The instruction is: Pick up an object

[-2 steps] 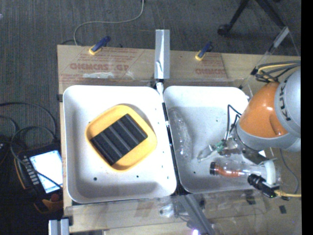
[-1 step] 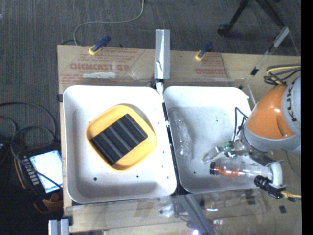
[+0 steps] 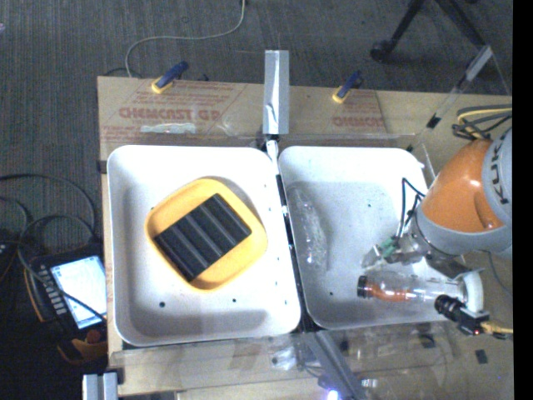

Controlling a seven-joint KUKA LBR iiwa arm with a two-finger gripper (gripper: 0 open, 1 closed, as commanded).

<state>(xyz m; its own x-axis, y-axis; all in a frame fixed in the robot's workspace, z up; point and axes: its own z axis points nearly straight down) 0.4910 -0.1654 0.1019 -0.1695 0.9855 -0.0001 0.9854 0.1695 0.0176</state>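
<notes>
A yellow block with a black ribbed top (image 3: 206, 232) lies tilted in the left bin (image 3: 125, 223). In the right bin (image 3: 350, 173), a clear crumpled plastic piece (image 3: 304, 223) rests near the left wall. A clear tube with orange contents and a dark cap (image 3: 391, 291) lies near the bin's front right. My gripper (image 3: 390, 252) is low over the right bin, just above and behind that tube, below the arm's orange band (image 3: 458, 194). A small green part (image 3: 387, 247) shows at the gripper. Nothing is visibly held.
A divider wall (image 3: 283, 223) separates the two bins. A white and black fitting (image 3: 462, 300) sits at the right bin's front right corner. Cables (image 3: 479, 123) run behind the arm. Yellow-and-blue clamps (image 3: 169, 76) hold the cardboard at the back.
</notes>
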